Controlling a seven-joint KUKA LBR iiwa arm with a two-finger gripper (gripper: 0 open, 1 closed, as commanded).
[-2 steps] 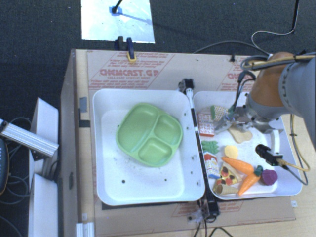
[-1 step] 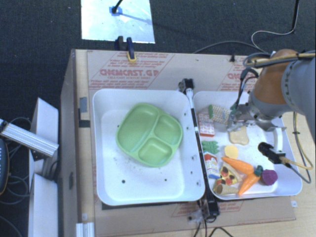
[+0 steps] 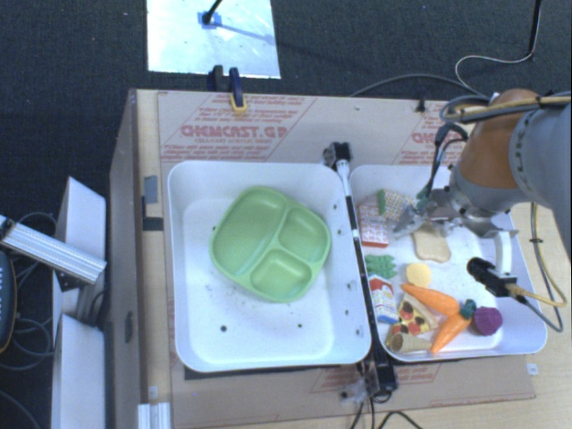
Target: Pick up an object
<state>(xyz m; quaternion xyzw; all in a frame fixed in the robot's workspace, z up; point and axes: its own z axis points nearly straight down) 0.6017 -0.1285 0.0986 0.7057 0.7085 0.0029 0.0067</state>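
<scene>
Grey arm (image 3: 536,150) reaching in over the right bin (image 3: 534,333), with toy food scattered beneath it.
The gripper (image 3: 418,219) hangs low at the far side of that bin, just beside a tan toast slice (image 3: 433,247) lying flat; how its jaws stand I cannot tell from here. Nearer lie an orange carrot (image 3: 429,298) and a second carrot (image 3: 450,329), with a purple toy (image 3: 487,320) at their right and a pizza slice (image 3: 411,314) at their left. The left bin (image 3: 192,329) holds a green divided plate (image 3: 271,242).
</scene>
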